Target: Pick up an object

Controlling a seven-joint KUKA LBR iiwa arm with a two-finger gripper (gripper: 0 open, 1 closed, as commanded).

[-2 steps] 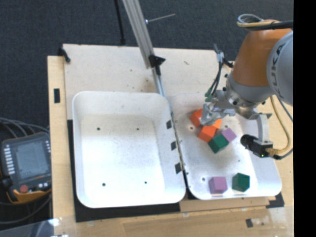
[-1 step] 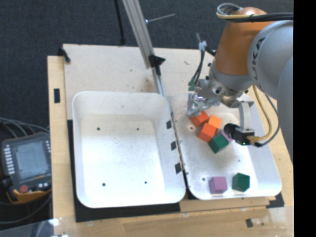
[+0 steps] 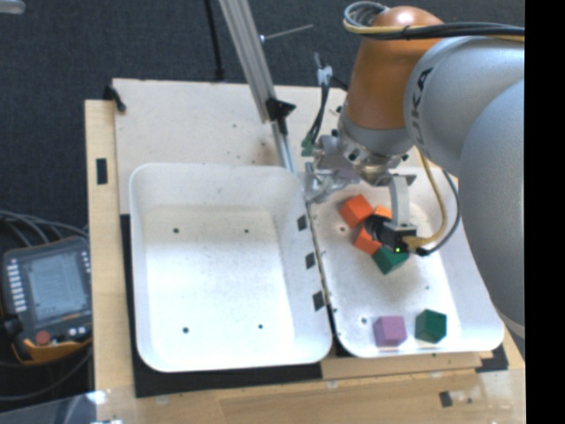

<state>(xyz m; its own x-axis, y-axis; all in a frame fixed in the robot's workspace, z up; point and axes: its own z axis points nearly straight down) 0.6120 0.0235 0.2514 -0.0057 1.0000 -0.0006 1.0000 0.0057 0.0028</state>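
Observation:
The arm comes in from the right and hangs over the right bin (image 3: 459,325). Its gripper (image 3: 357,179) sits low over the bin's upper left part, just above an orange block (image 3: 356,209). A second orange block (image 3: 367,239) and a dark green block (image 3: 387,260) lie close below it, partly behind a black cable piece. Near the bin's front edge rest a purple block (image 3: 389,329) and a green block (image 3: 431,325). The wrist hides the fingers.
The left bin (image 3: 221,263) lies beside the right one, sharing a raised divider (image 3: 316,263). A slanted aluminium post (image 3: 252,56) stands behind the bins. A teach pendant (image 3: 48,290) sits off the bench at the left.

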